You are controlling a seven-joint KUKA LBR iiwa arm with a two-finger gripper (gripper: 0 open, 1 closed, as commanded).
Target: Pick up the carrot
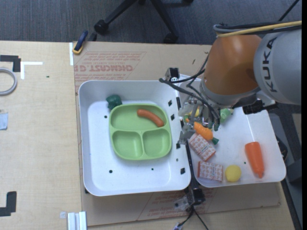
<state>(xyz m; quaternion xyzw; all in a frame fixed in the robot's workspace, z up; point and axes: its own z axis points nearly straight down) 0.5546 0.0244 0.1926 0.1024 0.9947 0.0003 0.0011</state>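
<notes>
Carrot [203,130] at 9 o'clock in right bin [268,128]: likely light, stiff, slick plastic. Grasp mid-body. Gripper [207,121] above; open or closed, cannot tell.

The scene is seen by 1 camera, fixed above the bench [38,143] and directed down at a slant. The 2 white bins are both kept inside the frame: the left bin [91,166] is near the middle, and the right bin [268,128] is toward the right side. The arm [249,63] is seen entering from the right. At the top, a strip of grey floor and the chair base [144,8] are included, so the view is moderately wide.
</notes>
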